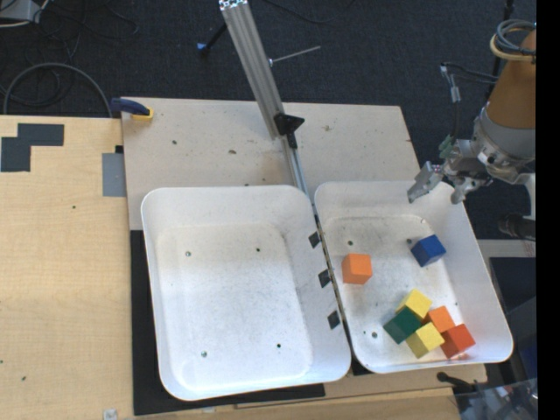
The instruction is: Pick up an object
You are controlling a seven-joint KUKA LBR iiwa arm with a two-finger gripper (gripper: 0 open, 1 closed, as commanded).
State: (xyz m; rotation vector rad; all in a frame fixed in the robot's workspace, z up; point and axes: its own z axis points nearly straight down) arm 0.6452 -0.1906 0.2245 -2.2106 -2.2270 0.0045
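The cluster of blocks lies well below the claw, the blue block nearer beneath its spread, empty fingers at the right bin's upper rim; approach underway, next descend.

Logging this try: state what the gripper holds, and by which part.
Nothing is held. The gripper hangs over the right bin's far edge, with no block between its open fingers.

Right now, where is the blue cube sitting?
The blue cube lies in the right-hand bin, towards its far right side, alone, with the orange cube to its left.
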